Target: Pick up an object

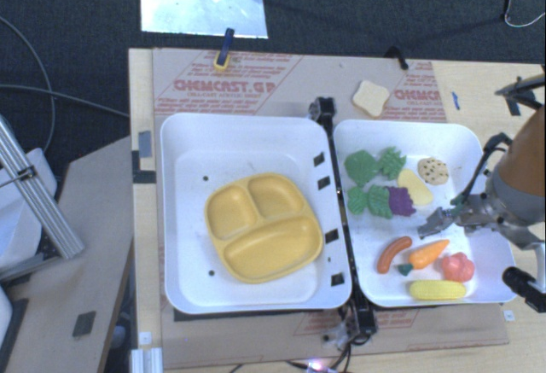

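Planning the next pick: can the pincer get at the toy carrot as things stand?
Probably yes. The pincer hangs just above the toy carrot, nothing covering it, though the hot dog and tomato crowd its sides.

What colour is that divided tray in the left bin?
Yellow: the divided tray, seen clearly in the camera view.

Tray (263, 226) in left bin (188, 158); carrot (426, 254) right

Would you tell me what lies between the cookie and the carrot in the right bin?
In the camera view, the gripper reaches into the stretch between the cookie and the carrot; around it is bare bin floor.
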Controlling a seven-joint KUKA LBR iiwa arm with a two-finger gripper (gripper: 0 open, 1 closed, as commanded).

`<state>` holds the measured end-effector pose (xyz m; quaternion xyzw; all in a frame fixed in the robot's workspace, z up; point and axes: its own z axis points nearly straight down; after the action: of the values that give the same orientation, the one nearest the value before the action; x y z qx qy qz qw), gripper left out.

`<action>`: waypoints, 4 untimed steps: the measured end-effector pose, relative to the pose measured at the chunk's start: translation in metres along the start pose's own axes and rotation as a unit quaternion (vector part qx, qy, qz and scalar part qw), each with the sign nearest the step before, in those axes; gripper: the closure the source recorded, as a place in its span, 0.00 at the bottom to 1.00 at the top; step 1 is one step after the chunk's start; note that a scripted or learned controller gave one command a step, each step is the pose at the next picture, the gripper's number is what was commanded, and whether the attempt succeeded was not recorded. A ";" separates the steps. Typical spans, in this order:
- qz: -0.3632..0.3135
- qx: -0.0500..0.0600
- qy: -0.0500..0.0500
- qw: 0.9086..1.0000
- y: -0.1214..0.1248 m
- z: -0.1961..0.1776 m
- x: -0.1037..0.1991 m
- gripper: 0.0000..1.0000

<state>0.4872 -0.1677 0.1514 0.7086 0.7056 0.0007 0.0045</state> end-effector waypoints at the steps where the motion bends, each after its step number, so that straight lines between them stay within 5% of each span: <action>1: -0.001 0.004 0.002 1.000 -0.002 0.070 -0.041 0.00; 2: -0.003 0.002 0.002 1.000 0.000 0.057 -0.039 1.00; 3: -0.007 0.003 0.005 1.000 -0.001 0.068 0.036 1.00; 4: -0.003 0.003 0.003 1.000 -0.001 0.067 0.031 0.00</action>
<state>0.4869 -0.1369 0.0844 0.7064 0.7078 0.0004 0.0007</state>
